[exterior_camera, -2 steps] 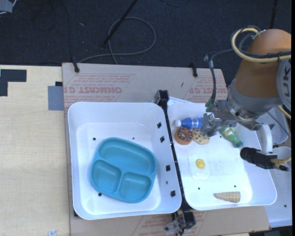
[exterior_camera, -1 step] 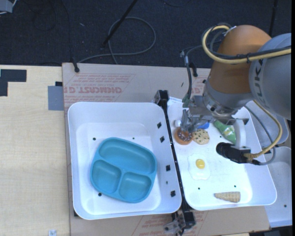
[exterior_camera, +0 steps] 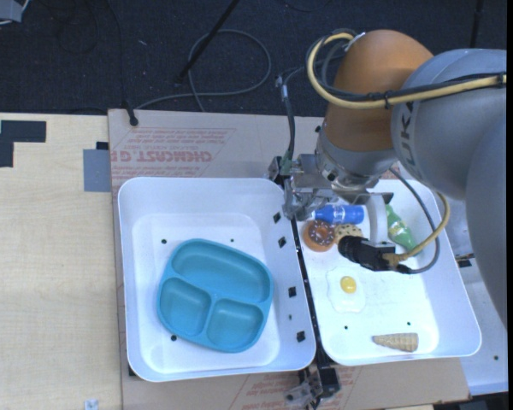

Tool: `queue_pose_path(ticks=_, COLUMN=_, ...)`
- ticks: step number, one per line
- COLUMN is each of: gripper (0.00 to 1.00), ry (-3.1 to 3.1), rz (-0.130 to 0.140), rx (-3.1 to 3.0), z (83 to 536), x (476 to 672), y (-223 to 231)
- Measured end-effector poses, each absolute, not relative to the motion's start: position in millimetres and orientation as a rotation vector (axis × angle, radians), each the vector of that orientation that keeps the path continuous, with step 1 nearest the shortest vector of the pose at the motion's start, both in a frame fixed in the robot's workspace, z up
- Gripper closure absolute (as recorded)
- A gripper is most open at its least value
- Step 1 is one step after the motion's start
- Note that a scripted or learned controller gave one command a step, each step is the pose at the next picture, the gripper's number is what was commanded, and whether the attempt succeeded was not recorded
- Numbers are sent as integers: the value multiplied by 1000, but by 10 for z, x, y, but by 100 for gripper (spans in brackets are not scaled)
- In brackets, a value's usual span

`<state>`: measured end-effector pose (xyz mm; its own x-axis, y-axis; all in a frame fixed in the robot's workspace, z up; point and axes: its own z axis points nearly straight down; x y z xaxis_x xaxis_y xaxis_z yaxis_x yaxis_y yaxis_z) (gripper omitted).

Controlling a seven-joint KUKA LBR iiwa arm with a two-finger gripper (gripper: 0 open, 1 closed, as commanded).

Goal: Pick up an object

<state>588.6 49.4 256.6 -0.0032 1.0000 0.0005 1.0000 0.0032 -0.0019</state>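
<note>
Hovering low, end effector (exterior_camera: 318, 202) seemingly above donut (exterior_camera: 320, 236)

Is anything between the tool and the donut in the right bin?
Nothing visible. The tool is at the far edge of the donut; a blue can lies close beside it, while the egg and cone lie well apart.

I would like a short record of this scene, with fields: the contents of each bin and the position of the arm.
left bin: one blue divided plate
right bin: fried egg, cone, doughnut, blue container, green bottle
arm: above the far part of the right bin
claw: low, close to the doughnut and the blue container
held object: cannot tell
</note>
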Motion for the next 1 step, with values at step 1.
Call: queue_pose_path(ticks=1, gripper=100, ry=-2223, rz=6, rx=-2214, z=2383, x=5917, y=1028)
